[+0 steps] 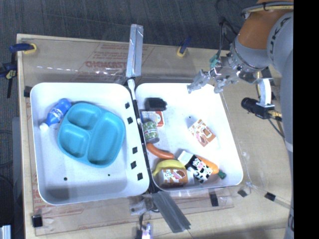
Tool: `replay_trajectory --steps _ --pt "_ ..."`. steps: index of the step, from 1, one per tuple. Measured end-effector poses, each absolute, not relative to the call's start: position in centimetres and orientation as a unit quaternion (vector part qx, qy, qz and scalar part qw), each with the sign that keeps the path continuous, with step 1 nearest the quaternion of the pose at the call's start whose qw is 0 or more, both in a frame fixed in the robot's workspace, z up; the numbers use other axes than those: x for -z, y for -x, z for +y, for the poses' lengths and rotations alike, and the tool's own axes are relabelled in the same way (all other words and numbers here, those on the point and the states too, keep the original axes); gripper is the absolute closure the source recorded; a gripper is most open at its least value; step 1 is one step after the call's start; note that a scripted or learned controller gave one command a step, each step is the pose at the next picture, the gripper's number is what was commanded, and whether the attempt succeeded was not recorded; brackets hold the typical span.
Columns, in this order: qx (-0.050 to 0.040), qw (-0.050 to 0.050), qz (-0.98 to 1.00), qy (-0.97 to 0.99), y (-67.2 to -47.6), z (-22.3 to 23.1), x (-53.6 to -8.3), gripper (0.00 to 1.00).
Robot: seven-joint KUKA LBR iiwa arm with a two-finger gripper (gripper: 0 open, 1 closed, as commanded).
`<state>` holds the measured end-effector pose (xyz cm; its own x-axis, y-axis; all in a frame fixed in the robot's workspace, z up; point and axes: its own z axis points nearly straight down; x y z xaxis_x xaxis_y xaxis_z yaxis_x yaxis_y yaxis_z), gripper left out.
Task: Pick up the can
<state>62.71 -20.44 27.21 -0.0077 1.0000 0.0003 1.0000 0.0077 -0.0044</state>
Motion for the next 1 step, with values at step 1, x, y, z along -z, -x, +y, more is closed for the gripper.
replay_trajectory --steps 1 --pt "-0.0023 0.003 -0.712 0.702 -62.79 -20.31 -28.18 1.00"
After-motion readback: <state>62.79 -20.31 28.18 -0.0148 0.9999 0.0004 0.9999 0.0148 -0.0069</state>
